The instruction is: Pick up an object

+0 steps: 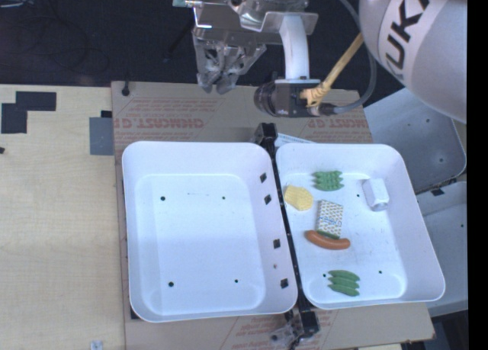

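Observation:
My gripper [219, 80] hangs high above the bench, over the far edge of the cardboard sheet behind the left bin [145, 165]. Its fingers point down, close together, with nothing between them. The right bin [419, 264] holds several small items: a yellow waffle-like piece [299, 198], a green leafy piece [329, 181], a white cylinder [376, 193], a patterned box [330, 217], a sausage [328, 241] and green pea pods [344, 282].
The two white bins meet at a black-clipped seam [276, 226]. A brown cardboard sheet [175, 116] lies under them on a pale wooden bench [53, 211]. The large grey arm body [415, 28] looms at the top right.

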You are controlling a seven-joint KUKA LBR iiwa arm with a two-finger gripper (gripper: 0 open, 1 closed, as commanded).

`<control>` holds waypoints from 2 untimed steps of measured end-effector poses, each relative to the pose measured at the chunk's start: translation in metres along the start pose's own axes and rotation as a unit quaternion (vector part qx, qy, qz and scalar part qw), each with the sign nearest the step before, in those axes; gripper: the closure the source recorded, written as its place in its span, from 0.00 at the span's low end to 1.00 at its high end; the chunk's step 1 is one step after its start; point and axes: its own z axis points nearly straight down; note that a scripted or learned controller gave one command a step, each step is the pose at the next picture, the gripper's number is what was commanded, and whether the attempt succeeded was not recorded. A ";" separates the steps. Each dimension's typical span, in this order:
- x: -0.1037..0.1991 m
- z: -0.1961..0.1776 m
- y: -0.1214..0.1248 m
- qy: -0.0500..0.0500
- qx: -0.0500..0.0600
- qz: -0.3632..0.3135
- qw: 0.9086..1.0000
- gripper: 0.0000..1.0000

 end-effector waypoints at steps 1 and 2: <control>0.000 0.000 -0.004 0.000 0.000 0.000 1.000 1.00; 0.000 0.000 -0.003 0.000 -0.001 -0.001 1.000 1.00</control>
